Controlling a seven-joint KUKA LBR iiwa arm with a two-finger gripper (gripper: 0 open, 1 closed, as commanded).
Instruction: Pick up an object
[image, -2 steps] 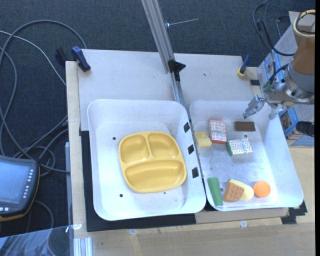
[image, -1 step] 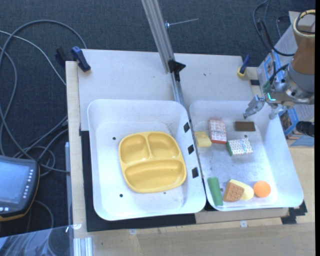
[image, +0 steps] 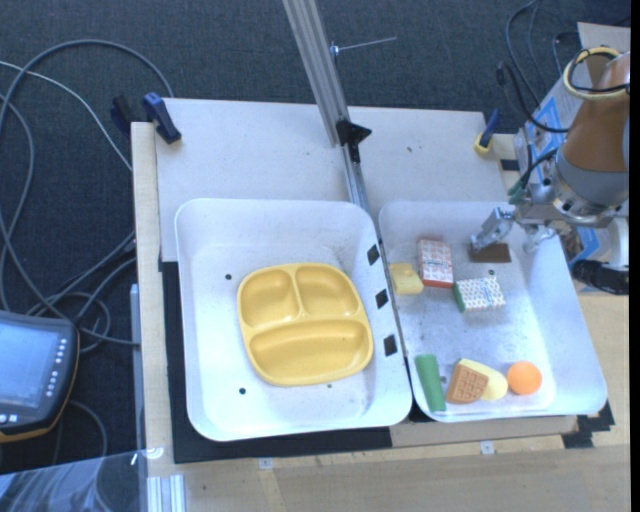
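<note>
Camera view: two bins (image: 200, 235), one tray (image: 304, 323).

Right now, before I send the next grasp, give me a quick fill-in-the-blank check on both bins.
1. The yellow divided tray lies in the ____ bin.
2. The ball in the right bin is ____ in colour.
3. The gripper hovers over the ____ bin.
4. The green stick lies left of the ____.

Missing words: left; orange; right; waffle

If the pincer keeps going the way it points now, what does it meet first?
The pincer points down over the right bin. It would probably meet the bin's bare floor first, just above the green-patterned block. Depth is unclear from this slant.
</note>
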